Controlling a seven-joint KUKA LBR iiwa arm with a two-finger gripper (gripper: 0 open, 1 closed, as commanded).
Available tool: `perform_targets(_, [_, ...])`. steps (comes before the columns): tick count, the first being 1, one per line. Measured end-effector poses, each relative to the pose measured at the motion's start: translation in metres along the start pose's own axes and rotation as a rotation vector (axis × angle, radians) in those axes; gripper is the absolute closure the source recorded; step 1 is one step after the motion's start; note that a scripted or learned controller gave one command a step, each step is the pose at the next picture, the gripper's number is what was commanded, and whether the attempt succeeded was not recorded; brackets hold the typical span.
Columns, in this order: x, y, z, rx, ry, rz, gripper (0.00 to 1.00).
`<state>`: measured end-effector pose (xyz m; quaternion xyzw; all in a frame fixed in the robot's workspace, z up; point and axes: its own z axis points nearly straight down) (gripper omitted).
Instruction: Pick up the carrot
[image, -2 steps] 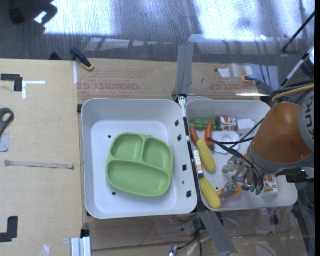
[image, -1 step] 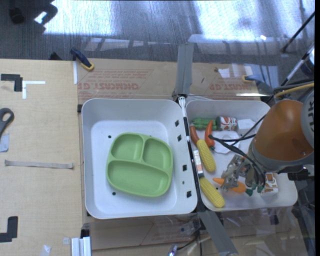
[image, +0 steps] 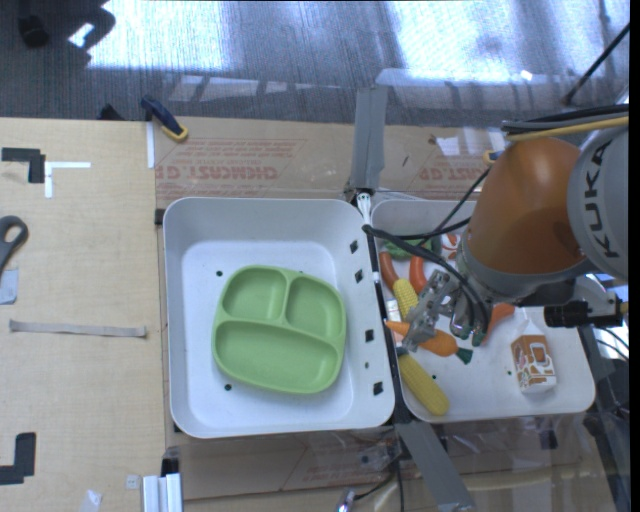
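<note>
Your arm comes in from the right and hangs over the right bin, its orange band and grey wrist covering much of that bin's upper half. The wrist tips down and to the left, so the gripper sits low over the bin's left side, close to the wall shared with the left bin.

You can see two metal fingers pointing down and to the left, with a gap between them, so the jaws stand partly open. Nothing sits clearly between them; from this slant you cannot tell whether they touch anything.

The carrot lies on the bin floor just below and beside the jaws' tips, orange with a green end pointing right. It looks to lie right at the fingertips rather than inside the gap.

Around it you have a small corn cob just left of the jaws, a larger yellow corn cob nearer the bin's front edge, and red-orange pieces further back that are partly hidden by the arm. A small orange and white carton stands apart to the right.

The left bin holds a green divided plate. Both bins rest on the desk.
</note>
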<state>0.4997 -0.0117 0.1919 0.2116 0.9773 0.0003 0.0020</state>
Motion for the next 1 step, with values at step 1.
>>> perform_targets(1, [0.0361,0.0563,-0.0416,0.000,-0.001,0.367,1.00])
